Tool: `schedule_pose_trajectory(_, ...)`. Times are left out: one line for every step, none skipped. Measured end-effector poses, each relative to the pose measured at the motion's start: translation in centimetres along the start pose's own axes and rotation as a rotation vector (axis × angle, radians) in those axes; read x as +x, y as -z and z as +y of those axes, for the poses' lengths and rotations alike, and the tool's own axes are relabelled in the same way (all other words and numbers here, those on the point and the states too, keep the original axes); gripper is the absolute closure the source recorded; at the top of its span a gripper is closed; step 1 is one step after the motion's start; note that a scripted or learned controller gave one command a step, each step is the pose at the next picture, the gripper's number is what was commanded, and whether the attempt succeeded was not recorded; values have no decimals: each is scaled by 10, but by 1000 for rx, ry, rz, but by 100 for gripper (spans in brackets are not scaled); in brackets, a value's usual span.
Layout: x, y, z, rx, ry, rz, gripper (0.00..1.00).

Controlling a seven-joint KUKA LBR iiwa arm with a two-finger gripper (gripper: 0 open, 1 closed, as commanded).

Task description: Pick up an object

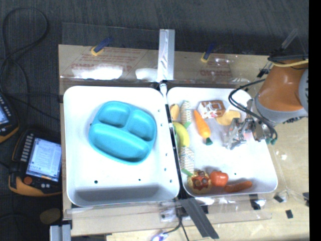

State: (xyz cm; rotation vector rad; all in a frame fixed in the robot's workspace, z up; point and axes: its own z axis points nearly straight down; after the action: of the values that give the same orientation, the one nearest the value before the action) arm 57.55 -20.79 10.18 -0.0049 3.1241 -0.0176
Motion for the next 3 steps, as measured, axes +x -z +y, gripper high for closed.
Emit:
schedule_pose_trajectory(0, 0, 0, 0, 0, 1, 0)
schedule_pose_trajectory(-16, -12, 22, -7, -225, 8, 0)
schedule_pose_trajectory(-14, -12, 29, -7, -355, 6, 0)
